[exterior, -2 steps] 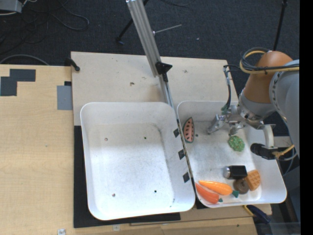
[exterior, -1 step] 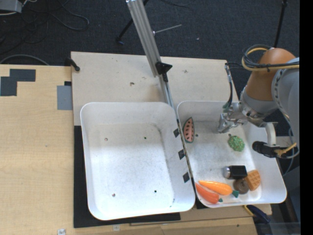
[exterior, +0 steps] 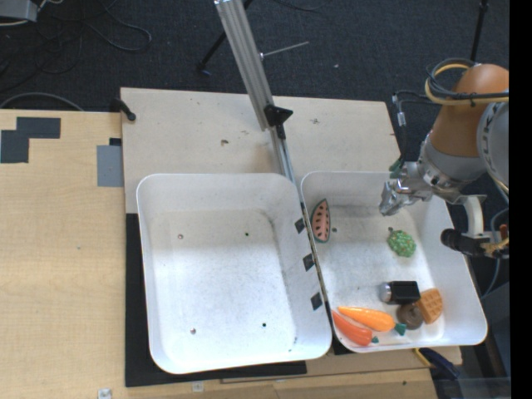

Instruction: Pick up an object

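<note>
Over the far right part of the right bin [exterior: 465, 327] hangs the pincer [exterior: 391, 202], a metallic piece at the end of the grey arm [exterior: 465, 131] with its orange band. Whether it stands wide or narrow cannot be told from this slant, and nothing shows between its tips. Just below it and slightly to the right, apart from it, a green knobbly object [exterior: 402, 243] lies on the bin floor. Further left, against the divider between the bins, rests a watermelon slice [exterior: 321, 220]. Along the bin's near edge sit a black cylinder [exterior: 400, 291], a brown waffle-like piece [exterior: 430, 305] touching a dark round item [exterior: 409, 314], and an orange carrot [exterior: 366, 317] lying over a red-orange piece [exterior: 352, 331]. Beside it stands the left bin [exterior: 158, 264].
</note>
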Robot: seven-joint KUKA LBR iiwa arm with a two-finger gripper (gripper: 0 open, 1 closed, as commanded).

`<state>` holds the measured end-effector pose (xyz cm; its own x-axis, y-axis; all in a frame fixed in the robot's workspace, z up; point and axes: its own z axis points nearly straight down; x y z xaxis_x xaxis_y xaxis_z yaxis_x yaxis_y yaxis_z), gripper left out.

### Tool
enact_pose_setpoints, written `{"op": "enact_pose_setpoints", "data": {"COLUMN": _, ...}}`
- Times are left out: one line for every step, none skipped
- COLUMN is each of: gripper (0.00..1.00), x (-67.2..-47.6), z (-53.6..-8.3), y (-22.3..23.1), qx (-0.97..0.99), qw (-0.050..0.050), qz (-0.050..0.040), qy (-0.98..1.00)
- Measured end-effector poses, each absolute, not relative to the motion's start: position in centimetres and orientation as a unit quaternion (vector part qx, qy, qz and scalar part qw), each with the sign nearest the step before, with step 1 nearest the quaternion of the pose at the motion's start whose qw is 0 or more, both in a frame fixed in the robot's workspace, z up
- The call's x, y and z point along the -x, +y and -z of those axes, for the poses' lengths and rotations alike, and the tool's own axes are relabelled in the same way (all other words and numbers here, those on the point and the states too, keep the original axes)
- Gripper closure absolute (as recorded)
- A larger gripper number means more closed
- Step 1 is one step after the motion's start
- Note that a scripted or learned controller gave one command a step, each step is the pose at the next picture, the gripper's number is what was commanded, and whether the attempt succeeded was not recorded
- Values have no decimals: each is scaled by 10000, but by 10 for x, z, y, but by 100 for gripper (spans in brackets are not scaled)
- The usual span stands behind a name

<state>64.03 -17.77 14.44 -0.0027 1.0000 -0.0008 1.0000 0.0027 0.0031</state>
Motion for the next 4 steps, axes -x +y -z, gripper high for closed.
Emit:
{"op": "enact_pose_setpoints", "data": {"gripper": 100, "x": -645, "z": -202, "y": -186, "qx": -7062, "qw": 25, "qz": -11, "qy": 7080}}
{"op": "enact_pose_setpoints", "data": {"gripper": 100, "x": -646, "z": -267, "y": -189, "qx": -7059, "qw": 29, "qz": -15, "qy": 7083}}
{"op": "enact_pose_setpoints", "data": {"gripper": 100, "x": -627, "z": -271, "y": -142, "qx": -7059, "qw": -16, "qz": 3, "qy": 7083}}
{"op": "enact_pose_setpoints", "data": {"gripper": 100, "x": -614, "z": -272, "y": -95, "qx": -7060, "qw": -20, "qz": 3, "qy": 7082}}
